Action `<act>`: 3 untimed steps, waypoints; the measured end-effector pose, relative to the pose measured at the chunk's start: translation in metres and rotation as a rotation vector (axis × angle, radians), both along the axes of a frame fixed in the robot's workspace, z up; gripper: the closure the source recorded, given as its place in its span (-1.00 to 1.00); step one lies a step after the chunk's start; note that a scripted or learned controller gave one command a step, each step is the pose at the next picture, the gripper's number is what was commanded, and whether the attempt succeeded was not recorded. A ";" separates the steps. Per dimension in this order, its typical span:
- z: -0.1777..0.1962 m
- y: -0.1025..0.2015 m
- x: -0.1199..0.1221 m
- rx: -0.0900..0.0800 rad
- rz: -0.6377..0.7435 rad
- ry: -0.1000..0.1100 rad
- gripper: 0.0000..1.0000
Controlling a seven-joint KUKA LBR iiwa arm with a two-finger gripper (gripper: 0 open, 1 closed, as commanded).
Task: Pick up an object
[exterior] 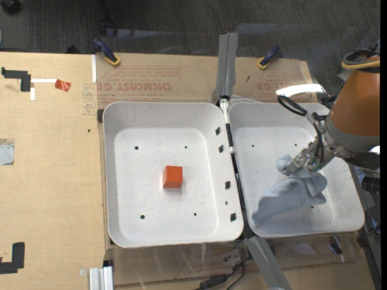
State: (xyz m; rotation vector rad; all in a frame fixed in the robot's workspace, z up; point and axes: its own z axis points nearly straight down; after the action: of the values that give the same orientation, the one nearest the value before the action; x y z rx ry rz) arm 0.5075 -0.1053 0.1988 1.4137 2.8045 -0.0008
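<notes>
Two white bins side by side: left bin (121,162), right bin (266,138). One cardboard sheet (163,80) beneath them, printed lettering seen reversed, not legible to me. One orange-red block (173,177), mid-floor of the left bin. One grey cloth (290,198), crumpled in the right bin. My gripper (300,165) sits at the cloth's upper edge; finger spread and any hold: I cannot tell.

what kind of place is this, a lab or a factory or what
Most likely a robotics lab or test workspace. A robot arm reaches over two white bins set on clamped cardboard, holding just an orange block and a grey cloth. Grey office carpet lies behind.
</notes>
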 end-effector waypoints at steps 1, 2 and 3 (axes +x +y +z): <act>-0.009 0.050 0.026 -0.001 -0.371 0.003 1.00; -0.008 0.075 -0.030 -0.001 -0.390 0.003 1.00; 0.060 0.081 -0.029 -0.002 -0.650 0.001 1.00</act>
State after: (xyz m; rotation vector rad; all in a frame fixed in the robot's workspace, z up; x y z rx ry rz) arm 0.4781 -0.0239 0.2591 2.2356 2.2065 -0.0045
